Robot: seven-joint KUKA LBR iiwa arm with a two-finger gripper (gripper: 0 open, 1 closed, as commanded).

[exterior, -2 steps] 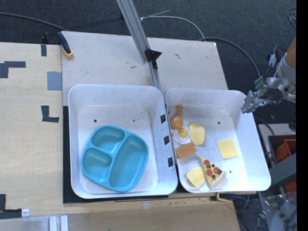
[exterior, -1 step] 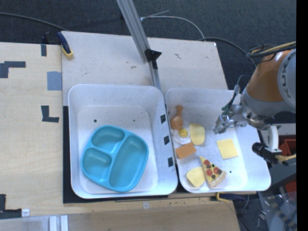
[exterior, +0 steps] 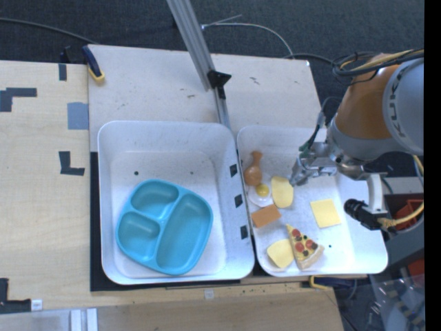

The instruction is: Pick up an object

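The fingers (exterior: 300,176) hang low in the right bin (exterior: 358,254), their metal tips pointing toward the bin's middle, but whether they are spread or closed cannot be told, and nothing shows between them. Just beside the tips, on the side toward the left bin (exterior: 117,157), lies a pale yellow rounded piece (exterior: 282,192), close but seemingly apart from them. Farther that way are a small egg-like piece with a yellow dome (exterior: 261,193) and a brown drumstick-shaped toy (exterior: 253,167), near the wall between the bins. Toward the bin's near edge from the tips lie an orange-brown square (exterior: 265,216), a flat yellow square (exterior: 326,213), a pizza slice (exterior: 304,245) and another pale yellow piece (exterior: 280,253) touching the slice. The grey arm with its orange band (exterior: 368,105) rises behind the fingers. Well apart, in the left bin, sits a blue divided plate (exterior: 165,226). Both bins rest on the worktop (exterior: 41,185).
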